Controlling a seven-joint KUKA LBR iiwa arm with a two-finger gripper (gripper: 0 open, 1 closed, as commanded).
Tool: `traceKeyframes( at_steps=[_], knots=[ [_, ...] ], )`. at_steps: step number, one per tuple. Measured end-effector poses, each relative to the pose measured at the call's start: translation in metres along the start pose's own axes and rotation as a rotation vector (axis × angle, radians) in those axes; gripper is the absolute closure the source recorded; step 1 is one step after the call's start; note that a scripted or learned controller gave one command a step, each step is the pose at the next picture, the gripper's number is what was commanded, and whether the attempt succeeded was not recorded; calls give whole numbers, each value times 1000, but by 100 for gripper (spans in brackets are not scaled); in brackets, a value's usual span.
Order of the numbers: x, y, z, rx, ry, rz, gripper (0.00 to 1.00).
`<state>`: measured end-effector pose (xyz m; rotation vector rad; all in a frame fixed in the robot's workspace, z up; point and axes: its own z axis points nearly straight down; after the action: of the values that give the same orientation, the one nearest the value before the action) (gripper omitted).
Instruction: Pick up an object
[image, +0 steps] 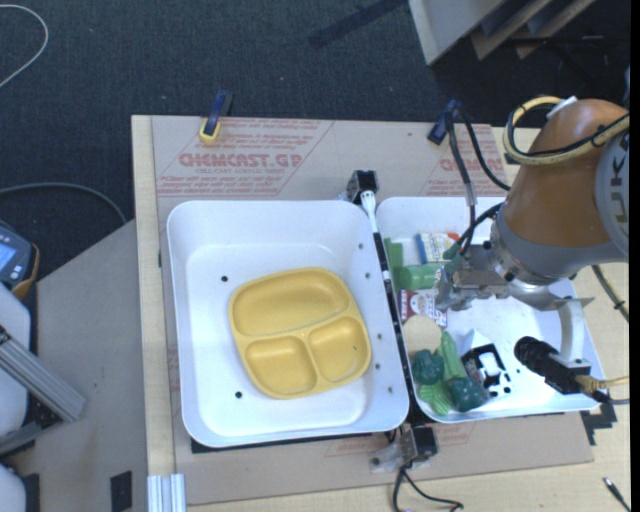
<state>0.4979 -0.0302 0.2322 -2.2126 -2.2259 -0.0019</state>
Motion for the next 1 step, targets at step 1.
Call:
traceKeyframes(
  at_steps=[1],
  knots=[
    [52,24,1,-5,-2,0,100]
  ],
)
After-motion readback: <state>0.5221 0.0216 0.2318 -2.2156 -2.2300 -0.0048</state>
